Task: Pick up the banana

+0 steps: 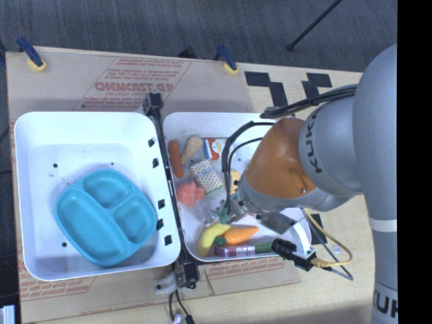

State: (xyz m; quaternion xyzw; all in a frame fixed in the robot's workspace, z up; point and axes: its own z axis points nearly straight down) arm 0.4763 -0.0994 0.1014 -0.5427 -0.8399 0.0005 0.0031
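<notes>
Claw down inside right bin, near its front half, largely masked by orange wrist band; opening and grip impossible to tell. Banana lying just near-side of claw, close to bin's front wall, yellow with a greenish end; no clear contact with claw. Orange carrot touching banana's right side. Below both, a dark red-and-green tube-like item along front wall. Left of claw, a pink piece. Farther back: mesh-wrapped white item, tan bun-like piece, orange-red sausage shape by the dividing wall. Left bin alongside, holding blue divided plate, three compartments. Cardboard sheet under both bins, blue clamps at far edge.
</notes>
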